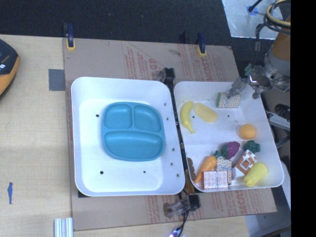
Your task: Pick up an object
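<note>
White plastic bins sit side by side; you'll find the toys crowded in the right bin (pixel 276 157), the left bin (pixel 84 132) bearing a blue tray (pixel 132 131); the gripper (pixel 237 89) hangs at the right bin's far edge, tilted in from the right, touching a speckled sponge (pixel 228 100); you cannot tell its opening; likely it's lining up on that sponge.
</note>
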